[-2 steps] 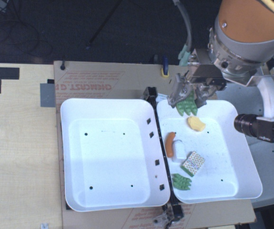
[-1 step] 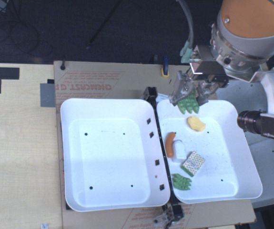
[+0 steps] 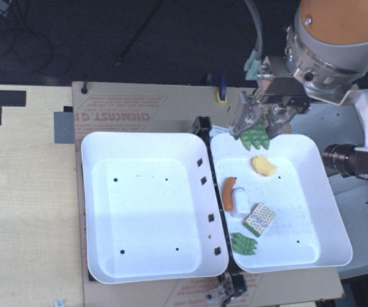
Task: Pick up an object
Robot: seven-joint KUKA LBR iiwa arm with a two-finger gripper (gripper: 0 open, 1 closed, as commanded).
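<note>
End effector (image 3: 258, 121) hangs over the far edge of the right bin (image 3: 324, 235), fingers closed around a green toy (image 3: 255, 136) lifted clear of the floor. Below lie a yellow piece (image 3: 264, 165), an orange carrot (image 3: 228, 192), a patterned block (image 3: 260, 218) and another green piece (image 3: 243, 244).
</note>
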